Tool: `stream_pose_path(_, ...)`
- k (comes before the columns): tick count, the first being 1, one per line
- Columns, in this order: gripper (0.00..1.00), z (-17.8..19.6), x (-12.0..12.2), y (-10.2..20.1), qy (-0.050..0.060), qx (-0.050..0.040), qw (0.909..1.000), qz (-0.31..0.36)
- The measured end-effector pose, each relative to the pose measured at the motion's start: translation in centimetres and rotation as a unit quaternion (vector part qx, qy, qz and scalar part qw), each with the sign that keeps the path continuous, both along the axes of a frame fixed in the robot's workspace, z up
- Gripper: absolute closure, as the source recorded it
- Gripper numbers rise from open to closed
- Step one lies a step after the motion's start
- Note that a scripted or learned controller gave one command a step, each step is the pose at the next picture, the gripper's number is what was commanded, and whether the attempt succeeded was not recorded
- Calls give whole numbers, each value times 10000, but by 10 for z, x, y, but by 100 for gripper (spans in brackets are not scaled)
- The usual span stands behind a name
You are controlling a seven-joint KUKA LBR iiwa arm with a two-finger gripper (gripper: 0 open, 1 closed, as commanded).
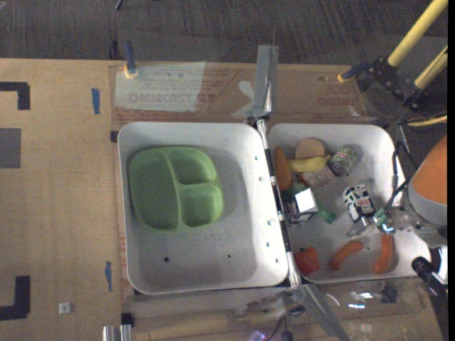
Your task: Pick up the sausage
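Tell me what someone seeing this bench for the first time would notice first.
Probably the green divided tray, lying alone in the left bin. Next, the crowded right bin: a banana near its far side and two orange sausages near its front edge. The tool hovers just above those sausages, reaching in from the right.

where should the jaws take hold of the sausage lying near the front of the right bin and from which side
Probably grip the sausage across its middle, coming straight down from above. It lies flat and slanted on the right bin floor, with bare floor along both long sides; the second orange piece and red item lie apart.
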State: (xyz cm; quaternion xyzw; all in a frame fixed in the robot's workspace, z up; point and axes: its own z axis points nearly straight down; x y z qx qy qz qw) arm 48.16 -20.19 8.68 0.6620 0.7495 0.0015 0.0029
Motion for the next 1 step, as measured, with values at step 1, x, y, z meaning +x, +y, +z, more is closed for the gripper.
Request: stream_pose_path(1,100,10,1,0,-16,-6,10000,-3)
